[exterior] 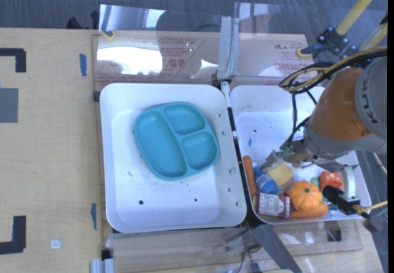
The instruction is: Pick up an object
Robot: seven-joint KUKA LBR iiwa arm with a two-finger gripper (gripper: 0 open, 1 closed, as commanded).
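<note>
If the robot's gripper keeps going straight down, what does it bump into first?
Probably the yellow block right below the gripper, though depth is hard to judge from above.

Toy foods heaped in right bin

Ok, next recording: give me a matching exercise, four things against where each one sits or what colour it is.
Things:
1. divided plate
2. toy pumpkin
3. toy carrot
4. small carton

Descriptions:
A. along the right bin's left wall
B. turquoise, alone in the left bin
C. red and white, at the right bin's near edge
D. orange and round, right of the carton

Pairs: 1-B, 2-D, 3-A, 4-C
</note>
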